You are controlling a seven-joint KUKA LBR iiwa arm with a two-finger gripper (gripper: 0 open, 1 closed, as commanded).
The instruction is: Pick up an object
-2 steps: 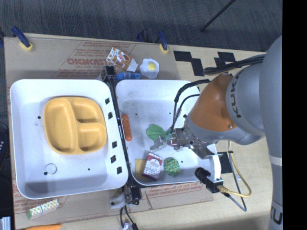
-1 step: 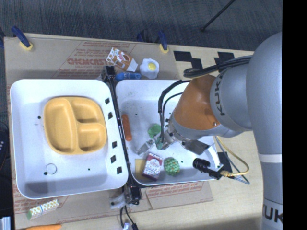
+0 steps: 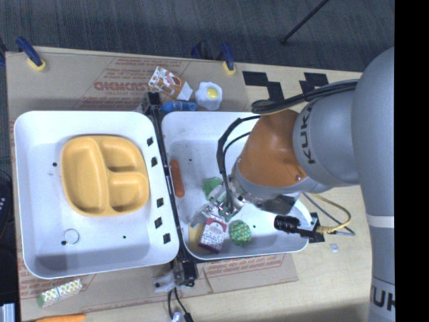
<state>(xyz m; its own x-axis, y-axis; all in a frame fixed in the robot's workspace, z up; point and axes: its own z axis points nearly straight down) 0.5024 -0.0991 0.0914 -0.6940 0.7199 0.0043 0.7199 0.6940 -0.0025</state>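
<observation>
Gripper (image 3: 224, 203) low in right bin (image 3: 188, 133) over red carton (image 3: 213, 235) and green ball (image 3: 240, 232); grip state unclear.

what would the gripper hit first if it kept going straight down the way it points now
Probably the small red and white carton in the right bin, just below the gripper; the green ball lies beside it. Depth is hard to judge from above.

**Cardboard-topped bench on dark carpet**

The floor (image 3: 134, 12) beyond the bench is dark grey-blue, ribbed carpet. A thin dark rod (image 3: 315, 12) slants across it at upper right. The bench top (image 3: 87, 72) is covered in tan cardboard with red print, held at its far edge by blue clamps (image 3: 30, 52). Light is even and soft.
</observation>
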